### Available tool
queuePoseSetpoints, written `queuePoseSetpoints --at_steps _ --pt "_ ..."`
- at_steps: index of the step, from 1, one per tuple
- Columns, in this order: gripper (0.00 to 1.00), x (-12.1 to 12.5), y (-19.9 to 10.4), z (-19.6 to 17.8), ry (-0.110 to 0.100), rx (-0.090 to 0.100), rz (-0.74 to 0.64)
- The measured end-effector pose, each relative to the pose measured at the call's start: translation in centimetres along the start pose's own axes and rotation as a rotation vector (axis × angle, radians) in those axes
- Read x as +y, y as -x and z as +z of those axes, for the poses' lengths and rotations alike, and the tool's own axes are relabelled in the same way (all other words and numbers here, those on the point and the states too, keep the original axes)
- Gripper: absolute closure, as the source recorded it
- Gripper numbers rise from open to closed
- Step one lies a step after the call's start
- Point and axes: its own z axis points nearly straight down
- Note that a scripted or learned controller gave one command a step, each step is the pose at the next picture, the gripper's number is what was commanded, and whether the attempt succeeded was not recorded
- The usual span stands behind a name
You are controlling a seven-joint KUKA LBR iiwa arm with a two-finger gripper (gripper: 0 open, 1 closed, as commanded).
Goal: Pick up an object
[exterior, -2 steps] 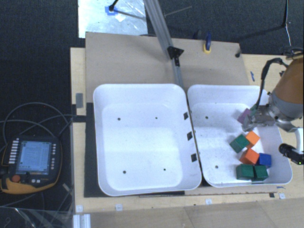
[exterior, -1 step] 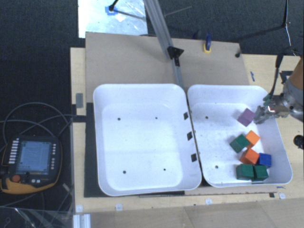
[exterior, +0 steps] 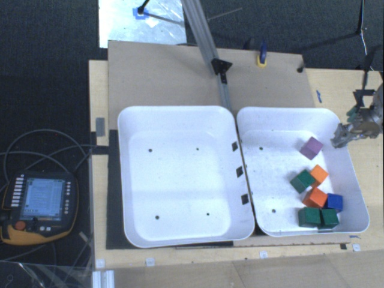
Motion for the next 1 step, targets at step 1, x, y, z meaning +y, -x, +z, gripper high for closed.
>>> queuePoseSetpoints --at_steps 1 --pt "1.00 0.18 0.05 -3.64 -0.001 0.001 -0.001"
